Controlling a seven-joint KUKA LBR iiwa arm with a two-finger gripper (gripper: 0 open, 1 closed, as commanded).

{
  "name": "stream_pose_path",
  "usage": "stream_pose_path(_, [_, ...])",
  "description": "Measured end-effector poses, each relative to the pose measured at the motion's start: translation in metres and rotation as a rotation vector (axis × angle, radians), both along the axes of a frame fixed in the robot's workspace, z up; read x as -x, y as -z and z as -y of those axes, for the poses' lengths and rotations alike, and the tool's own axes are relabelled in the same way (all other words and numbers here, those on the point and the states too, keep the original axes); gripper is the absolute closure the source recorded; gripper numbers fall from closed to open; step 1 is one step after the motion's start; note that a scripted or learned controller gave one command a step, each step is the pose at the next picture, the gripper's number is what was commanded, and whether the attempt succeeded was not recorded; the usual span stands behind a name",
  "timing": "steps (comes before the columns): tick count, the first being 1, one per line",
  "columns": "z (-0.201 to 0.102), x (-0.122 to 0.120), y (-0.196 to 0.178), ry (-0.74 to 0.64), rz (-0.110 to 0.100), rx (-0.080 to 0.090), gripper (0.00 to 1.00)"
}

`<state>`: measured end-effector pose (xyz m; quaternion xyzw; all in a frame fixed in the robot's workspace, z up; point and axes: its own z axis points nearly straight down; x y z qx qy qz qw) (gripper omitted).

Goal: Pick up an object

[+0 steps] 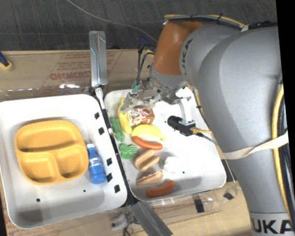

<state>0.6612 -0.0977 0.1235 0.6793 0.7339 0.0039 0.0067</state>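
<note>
The desk (38, 65) has a brown cardboard-like top with red print. Two shallow white bins rest on it side by side, the left bin (7, 170) and the right bin (209, 171), their inner rims touching along a clipped seam.

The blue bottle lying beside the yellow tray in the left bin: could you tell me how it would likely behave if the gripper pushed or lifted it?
The blue bottle lies on its side, so a sideways push would probably roll it. It rests against the yellow tray, which may block rolling that way. It looks small, likely light, and its smooth rounded body might slip between fingers.
</note>
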Motion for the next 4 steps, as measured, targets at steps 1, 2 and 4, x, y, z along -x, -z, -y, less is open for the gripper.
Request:
stream_pose_path(1, [0.000,0.000,0.000,0.000,0.000,0.000,0.00])
stream_pose_path(2, [0.008,0.042,0.008,-0.288,0.036,0.016,0.00])
stream_pose_path(4, [0.020,0.179,0.027,-0.571,-0.001,0.010,0.00])
